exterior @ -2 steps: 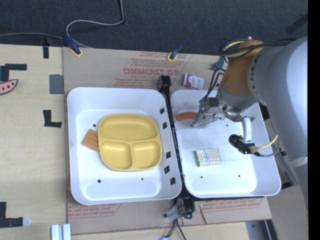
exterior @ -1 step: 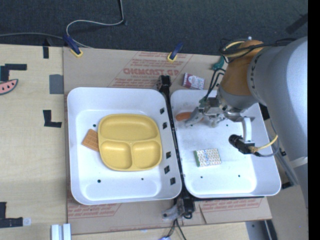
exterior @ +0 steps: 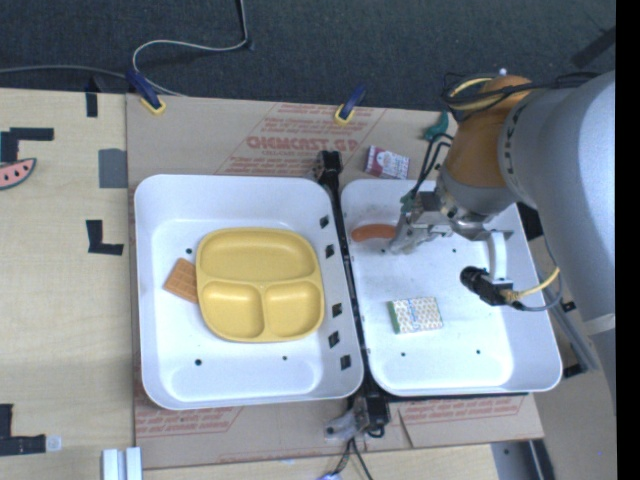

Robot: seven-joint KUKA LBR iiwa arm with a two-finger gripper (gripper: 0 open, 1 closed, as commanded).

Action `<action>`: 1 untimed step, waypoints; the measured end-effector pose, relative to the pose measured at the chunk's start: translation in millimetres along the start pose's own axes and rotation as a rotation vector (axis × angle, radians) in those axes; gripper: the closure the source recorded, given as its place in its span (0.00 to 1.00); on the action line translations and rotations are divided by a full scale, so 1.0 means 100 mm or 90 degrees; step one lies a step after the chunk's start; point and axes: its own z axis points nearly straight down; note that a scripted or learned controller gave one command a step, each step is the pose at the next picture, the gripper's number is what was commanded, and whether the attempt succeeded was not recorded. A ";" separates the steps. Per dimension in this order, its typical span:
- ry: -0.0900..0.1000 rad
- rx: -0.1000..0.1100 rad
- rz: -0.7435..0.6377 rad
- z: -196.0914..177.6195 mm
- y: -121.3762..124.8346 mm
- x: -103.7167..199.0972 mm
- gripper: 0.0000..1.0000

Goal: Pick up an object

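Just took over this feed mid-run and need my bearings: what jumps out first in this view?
The big yellow divided plate fills the middle of the left bin, with a brown cracker-like piece tucked against its left edge. In the right bin, the end effector reaches in low near the far left corner, beside a small orange-brown object. A small patterned packet lies nearer the bin's middle.

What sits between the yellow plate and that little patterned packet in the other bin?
In the camera view, the bins' meeting rims with black clips lie between the yellow plate and the patterned packet.
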 end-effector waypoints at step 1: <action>0.000 0.000 0.000 0.00 0.00 0.00 0.00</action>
